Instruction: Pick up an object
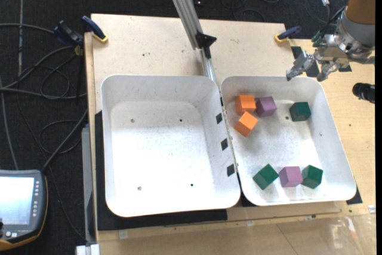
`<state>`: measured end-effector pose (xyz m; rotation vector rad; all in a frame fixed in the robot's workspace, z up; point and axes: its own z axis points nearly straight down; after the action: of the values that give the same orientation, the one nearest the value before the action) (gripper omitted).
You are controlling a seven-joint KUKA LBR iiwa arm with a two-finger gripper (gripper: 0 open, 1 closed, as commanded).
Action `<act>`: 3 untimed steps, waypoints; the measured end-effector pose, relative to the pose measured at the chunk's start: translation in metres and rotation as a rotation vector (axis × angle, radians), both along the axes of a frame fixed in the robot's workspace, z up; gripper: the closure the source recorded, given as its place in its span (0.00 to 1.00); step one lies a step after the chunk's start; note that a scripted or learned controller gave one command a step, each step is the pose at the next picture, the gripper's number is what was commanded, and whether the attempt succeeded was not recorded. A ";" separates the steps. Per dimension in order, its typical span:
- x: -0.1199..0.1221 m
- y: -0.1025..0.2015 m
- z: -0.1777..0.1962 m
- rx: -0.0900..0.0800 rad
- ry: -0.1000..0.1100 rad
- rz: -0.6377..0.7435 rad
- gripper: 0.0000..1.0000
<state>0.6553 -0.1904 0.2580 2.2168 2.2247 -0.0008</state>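
A grey robot arm with an orange band reaches in from the right, largely cut off by the picture's edge, its tool (pixel 305 67) hovering above the far rim of the right-hand bin (pixel 334 146). The tool is small and blurred against the bench (pixel 155 45); whether it is spread or pressed together cannot be told, and nothing visible sits in it. In that bin lie two orange blocks (pixel 245 104), touching, with a purple block (pixel 266 106) beside them, a dark green block (pixel 300 111) apart, and a near-edge row of green (pixel 265 177), purple (pixel 290 176) and green (pixel 312 176). The left-hand bin (pixel 113 128) adjoins it.
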 end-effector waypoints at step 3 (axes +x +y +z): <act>-0.007 0.000 -0.104 0.002 0.007 -0.004 0.00</act>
<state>0.6483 -0.1900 0.1538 2.2249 2.2247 -0.0063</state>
